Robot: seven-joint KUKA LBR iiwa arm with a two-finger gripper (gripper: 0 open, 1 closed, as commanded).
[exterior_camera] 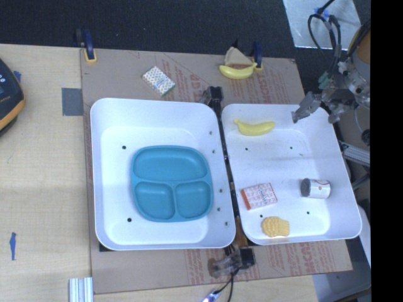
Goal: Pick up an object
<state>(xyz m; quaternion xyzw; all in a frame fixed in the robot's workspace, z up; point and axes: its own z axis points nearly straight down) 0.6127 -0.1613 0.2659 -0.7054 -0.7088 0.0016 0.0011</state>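
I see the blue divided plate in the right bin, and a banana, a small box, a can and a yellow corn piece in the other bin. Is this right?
Not quite: the camera view shows the blue divided plate in the left bin. The banana, small box, can and corn piece are in the right bin.

Left bin holds a blue divided plate. Right bin holds a banana, a red-and-white card, a can and a yellow corn piece. Gripper hangs over the right bin's upper right corner, holding nothing.
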